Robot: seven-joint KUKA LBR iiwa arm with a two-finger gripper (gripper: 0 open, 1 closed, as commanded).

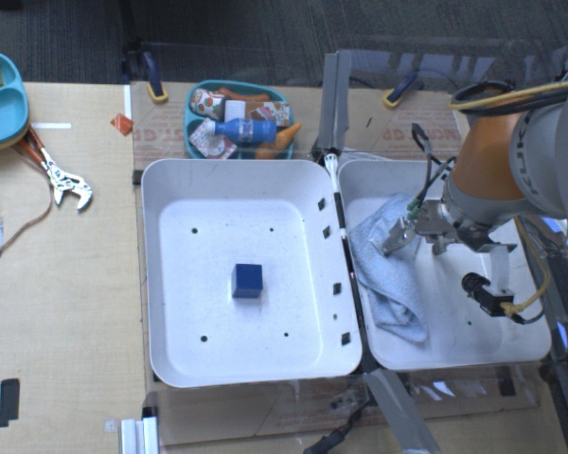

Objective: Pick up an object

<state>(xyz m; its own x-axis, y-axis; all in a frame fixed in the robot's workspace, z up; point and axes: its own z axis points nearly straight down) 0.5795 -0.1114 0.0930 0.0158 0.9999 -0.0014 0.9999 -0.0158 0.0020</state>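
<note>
While the pincer (398, 242) touches a crumpled pale-blue cloth (390, 274), its grip is unclear

The left bin (170, 329) is open floor on all sides of a small blue cube (248, 280) sitting near its middle, well clear of every wall. In the right bin (473, 353), a crumpled grey-blue cloth (390, 272) covers the left side; the arm (497, 168) overhangs the far right corner, leaving the near right floor free.
</note>
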